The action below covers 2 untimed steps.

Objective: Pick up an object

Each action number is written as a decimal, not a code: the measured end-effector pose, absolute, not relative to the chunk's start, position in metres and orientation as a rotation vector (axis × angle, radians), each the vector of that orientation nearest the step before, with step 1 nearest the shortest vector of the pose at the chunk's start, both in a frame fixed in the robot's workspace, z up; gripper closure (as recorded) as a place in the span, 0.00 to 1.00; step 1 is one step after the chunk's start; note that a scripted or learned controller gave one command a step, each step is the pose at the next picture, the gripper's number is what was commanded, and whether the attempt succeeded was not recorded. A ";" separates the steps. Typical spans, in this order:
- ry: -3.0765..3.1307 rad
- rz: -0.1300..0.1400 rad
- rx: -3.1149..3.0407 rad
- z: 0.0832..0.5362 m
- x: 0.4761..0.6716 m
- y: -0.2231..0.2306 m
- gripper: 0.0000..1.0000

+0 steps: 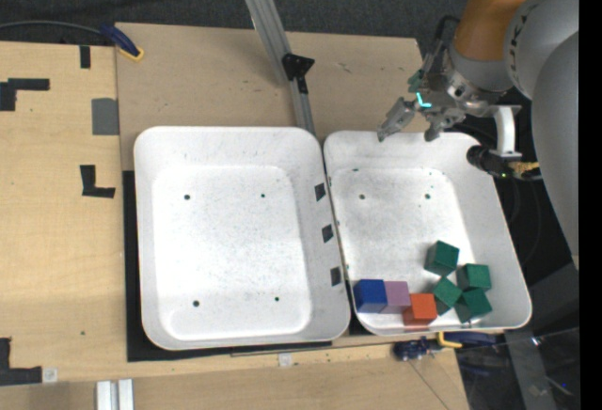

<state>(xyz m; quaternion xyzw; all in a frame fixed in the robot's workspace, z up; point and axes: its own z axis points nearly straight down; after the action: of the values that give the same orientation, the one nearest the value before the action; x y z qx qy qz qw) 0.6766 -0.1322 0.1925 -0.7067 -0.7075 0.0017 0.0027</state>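
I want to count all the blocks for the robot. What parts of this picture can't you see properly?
- Green blocks: bunched together in the camera view, overlapping, so their count is unsure.
- Purple block: partly behind the orange block.
- Arm: cut off by the right edge.

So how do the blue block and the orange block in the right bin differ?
The blue block sits at the left end of the cluster, beside the wall between the bins; the orange block lies further right, nearer the bin's front rim. The blue block touches only the purple block, while the orange block also meets a green block. The blue one looks slightly larger. Both are small cubes lying far from the tool.
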 end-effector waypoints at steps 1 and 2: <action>-2.223 0.004 -2.219 0.196 0.678 -0.133 0.00; -2.220 0.008 -2.216 0.140 0.677 -0.122 0.00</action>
<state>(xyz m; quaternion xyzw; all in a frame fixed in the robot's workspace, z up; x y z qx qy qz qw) 0.6774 -0.1216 0.1399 -0.7065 -0.7077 0.0025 0.0023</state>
